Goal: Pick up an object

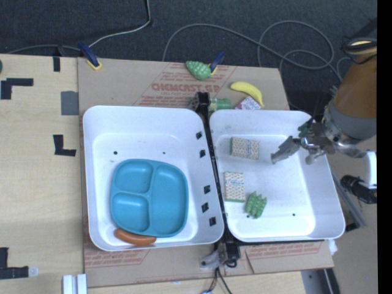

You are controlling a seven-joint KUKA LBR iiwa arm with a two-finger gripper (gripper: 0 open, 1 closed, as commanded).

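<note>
camera view, near edge first: green toy (pixel 255 204) low in the right bin (pixel 318 225), patterned block (pixel 233 185) beside it, another block (pixel 245 147) farther up, and just right of that one the gripper (pixel 293 149) hangs, fingers spread, holding nothing.

Arm (pixel 358 97): bulky rounded housing, broad orange band, grey section below it toward wrist. Wrist: metallic grey collar, small dark fittings, blurred. Tool (pixel 296 149): grey metal, two slim tapered fingers (pixel 282 151), second finger shorter, paler. White bracket with black knob-like part just behind tool, lower side. Markings, screws: too blurred to tell.
</note>
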